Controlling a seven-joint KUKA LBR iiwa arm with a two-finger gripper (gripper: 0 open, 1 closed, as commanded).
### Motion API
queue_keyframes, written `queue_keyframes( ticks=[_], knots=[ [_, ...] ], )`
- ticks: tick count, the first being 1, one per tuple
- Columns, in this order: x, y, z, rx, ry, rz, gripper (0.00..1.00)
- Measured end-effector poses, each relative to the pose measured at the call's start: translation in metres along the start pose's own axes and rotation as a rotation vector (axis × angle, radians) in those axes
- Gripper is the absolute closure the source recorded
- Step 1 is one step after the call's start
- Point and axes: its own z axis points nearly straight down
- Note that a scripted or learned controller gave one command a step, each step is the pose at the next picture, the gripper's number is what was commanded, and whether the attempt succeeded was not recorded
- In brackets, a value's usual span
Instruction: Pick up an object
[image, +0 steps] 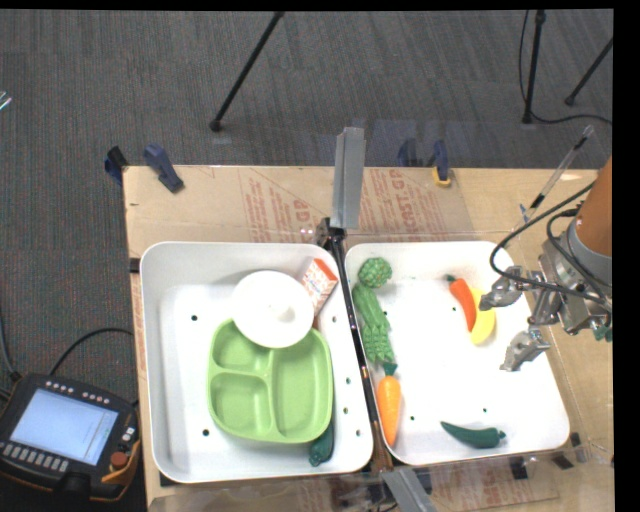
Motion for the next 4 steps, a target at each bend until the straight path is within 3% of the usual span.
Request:
queue_keyframes(
  ticks=[1,2,3,4],
  knots=[
    [-0.037,-0.047,0.165,0.0,-0.001,0.021,0.0],
    [-0.104,-0.049,0.163,0.0,-0.004,-0.037,0.0],
    [-0.119,-0.02,0.162,0.0,-0.006,-0.011,0.0],
    [-0.121,-0.018,0.15,0.001,-0.012,-0.015,1.0]
  ],
)
